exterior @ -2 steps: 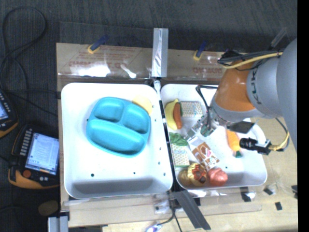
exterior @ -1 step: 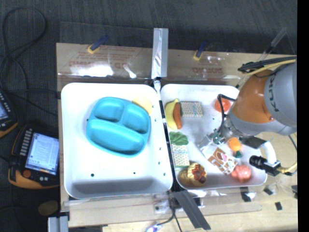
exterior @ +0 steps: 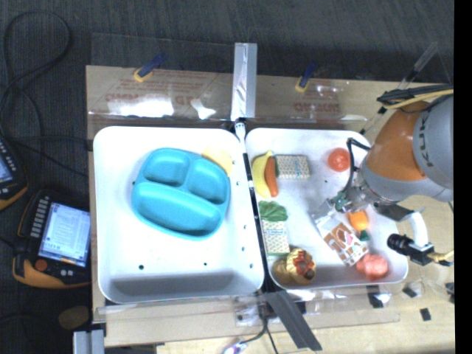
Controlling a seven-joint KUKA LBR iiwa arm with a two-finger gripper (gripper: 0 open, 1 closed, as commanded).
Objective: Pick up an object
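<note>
The right bin (exterior: 324, 140) holds several toy foods. A banana (exterior: 259, 169) lies beside an orange carrot (exterior: 271, 177) at the left wall, with a small patterned box (exterior: 293, 167) next to them. A red tomato (exterior: 338, 159) sits at the back. Green leaves (exterior: 273, 212), a second patterned box (exterior: 276, 236) and a brown-yellow toy (exterior: 296, 265) lie along the left and front. My gripper (exterior: 346, 200) is low in the bin's right half, just left of a small orange piece (exterior: 358, 220) and above a printed snack packet (exterior: 344, 242). A pink-red fruit (exterior: 373, 265) lies in the front right corner.
The left bin (exterior: 118, 271) carries a blue divided plate (exterior: 181, 190) with a yellow piece (exterior: 218, 158) behind it. A metal divider (exterior: 244, 80) stands between the bins at the back. The arm's orange band (exterior: 398, 153) overhangs the right bin's right wall.
</note>
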